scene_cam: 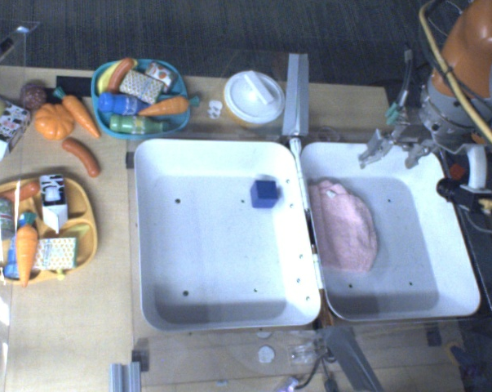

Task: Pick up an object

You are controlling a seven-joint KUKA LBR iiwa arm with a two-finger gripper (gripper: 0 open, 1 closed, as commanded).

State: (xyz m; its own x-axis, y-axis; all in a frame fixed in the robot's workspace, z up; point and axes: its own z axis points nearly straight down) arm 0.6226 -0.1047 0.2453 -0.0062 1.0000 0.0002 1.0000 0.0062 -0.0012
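Note:
A small blue cube (pixel 264 193) lies in the left bin (pixel 188 300), near its upper right part. A pink, soft-looking lump (pixel 343 224) rests in the right bin (pixel 441 292), against its left wall. My gripper (pixel 387 159) hangs over the right bin's far edge, above and to the right of the pink lump and apart from it. Its fingers (pixel 366 157) are spread open with nothing between them. The orange-banded arm (pixel 472 31) comes in from the upper right.
Left of the bins stand a blue bowl (pixel 139 96) of toy food, a yellow plate (pixel 81 219) with more toys, and a loose pumpkin (pixel 52 122), carrot and sausage (pixel 82 157). A white lidded bowl (pixel 254 96) sits behind the bins. A metal divider (pixel 294 96) rises between them.

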